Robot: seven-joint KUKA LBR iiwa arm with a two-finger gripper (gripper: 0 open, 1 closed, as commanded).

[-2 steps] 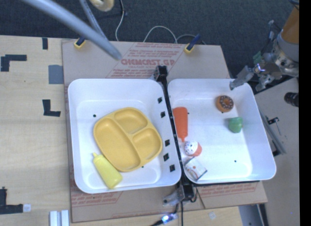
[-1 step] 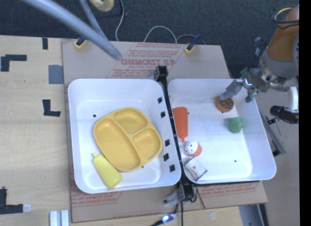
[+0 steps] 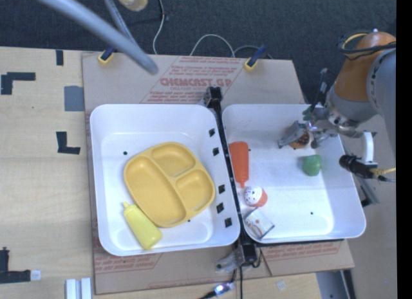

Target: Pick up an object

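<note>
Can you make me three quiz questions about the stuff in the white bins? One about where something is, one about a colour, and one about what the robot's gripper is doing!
1. Where is the yellow tray?
A. left bin
B. right bin
C. on the cardboard

2. What colour is the small block near the gripper?
A. blue
B. green
C. pink

3. How does the yellow bottle rest?
A. standing on the tray
B. held by the gripper
C. lying beside the tray

Answers: 1 A, the tray fills the middle of the left bin. 2 B, the block is plainly green. 3 C, it lies on the bin floor at the tray's lower left corner.
</note>
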